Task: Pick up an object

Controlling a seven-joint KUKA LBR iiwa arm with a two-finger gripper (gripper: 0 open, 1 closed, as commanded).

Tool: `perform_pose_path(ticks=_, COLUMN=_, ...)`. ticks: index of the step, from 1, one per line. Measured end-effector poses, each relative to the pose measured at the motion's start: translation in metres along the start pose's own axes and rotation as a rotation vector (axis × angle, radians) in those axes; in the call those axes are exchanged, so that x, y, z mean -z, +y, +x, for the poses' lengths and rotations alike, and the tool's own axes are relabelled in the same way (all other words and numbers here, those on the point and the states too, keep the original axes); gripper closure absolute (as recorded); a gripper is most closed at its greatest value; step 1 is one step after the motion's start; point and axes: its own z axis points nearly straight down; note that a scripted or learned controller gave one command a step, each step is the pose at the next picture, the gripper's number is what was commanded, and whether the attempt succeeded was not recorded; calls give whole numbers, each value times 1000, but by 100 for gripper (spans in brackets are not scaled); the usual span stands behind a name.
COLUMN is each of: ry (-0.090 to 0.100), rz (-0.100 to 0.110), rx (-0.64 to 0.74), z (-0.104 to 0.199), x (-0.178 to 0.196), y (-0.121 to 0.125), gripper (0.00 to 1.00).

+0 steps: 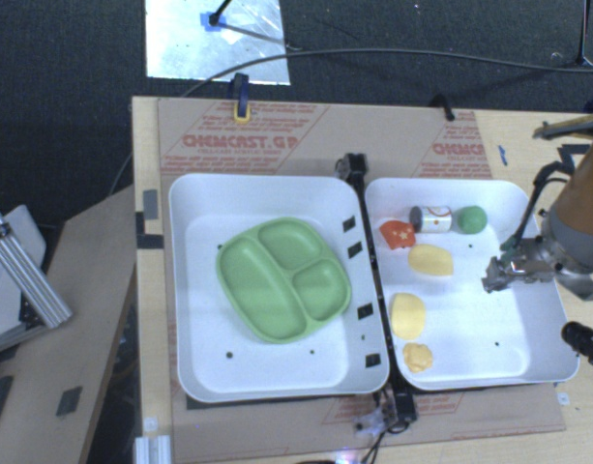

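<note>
I see dark carpet floor around the desk, a shiny foil sheet lying on it up top, aluminium framing at left, cables trailing across.

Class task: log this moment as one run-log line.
arm: over right bin | tool: holding nothing seen | toys: right bin | green tray: left bin
</note>
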Motion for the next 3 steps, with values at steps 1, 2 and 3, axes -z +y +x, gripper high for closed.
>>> perform_pose_path(ticks=1, ry=0, rz=-1, rx=0, z=-1, x=52, y=2, gripper=100)
perform_pose_path(ticks=2, ry=3, rz=2, rx=7, z=60, x=56, y=13, gripper=100)
perform_pose_path(ticks=3, ry=3, rz=3, rx=5, z=109, x=62, y=24, gripper=100)
